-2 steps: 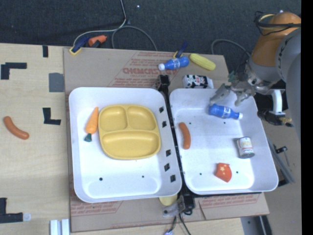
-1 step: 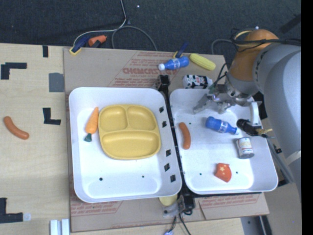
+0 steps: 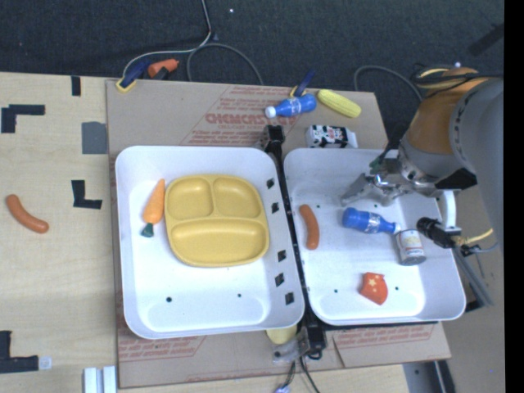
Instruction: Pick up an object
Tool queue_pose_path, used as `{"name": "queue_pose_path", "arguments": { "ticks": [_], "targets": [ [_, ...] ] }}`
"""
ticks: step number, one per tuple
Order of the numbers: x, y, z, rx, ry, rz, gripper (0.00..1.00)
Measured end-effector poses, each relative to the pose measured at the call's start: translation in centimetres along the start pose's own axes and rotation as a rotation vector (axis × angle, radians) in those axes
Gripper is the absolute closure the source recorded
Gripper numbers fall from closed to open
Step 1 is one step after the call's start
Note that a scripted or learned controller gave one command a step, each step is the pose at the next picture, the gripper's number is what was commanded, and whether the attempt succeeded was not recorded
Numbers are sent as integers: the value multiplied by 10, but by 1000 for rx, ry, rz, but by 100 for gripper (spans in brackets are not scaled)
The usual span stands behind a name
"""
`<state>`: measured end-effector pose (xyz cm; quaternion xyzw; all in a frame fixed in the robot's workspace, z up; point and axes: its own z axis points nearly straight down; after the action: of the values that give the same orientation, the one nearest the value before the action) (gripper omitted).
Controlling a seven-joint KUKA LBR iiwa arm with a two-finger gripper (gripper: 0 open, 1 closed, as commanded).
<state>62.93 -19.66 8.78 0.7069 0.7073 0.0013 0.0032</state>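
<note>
The gripper (image 3: 370,188) hangs in the right bin (image 3: 327,301), toward its upper right. The jaws stand released, grasping nothing. The blue bottle (image 3: 368,220) lies just below them in frame, apart from them, long axis running left to right with a slight downward tilt. A grasp likely requires a short move toward the frame's bottom.

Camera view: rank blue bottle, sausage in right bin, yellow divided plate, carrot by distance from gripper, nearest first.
From the gripper, in the right bin:
1. Blue bottle, just below it in the same bin.
2. Sausage, by that bin's left wall.
3. Yellow divided plate, middle of the left bin.
4. Carrot, at the plate's left edge.
</note>
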Motion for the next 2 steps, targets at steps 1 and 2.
{"name": "queue_pose_path", "arguments": {
  "ticks": [1, 2],
  "targets": [
    [72, -36, -56, 7, 5, -5, 0],
    [104, -49, 0, 12, 4, -2, 0]
  ]
}}
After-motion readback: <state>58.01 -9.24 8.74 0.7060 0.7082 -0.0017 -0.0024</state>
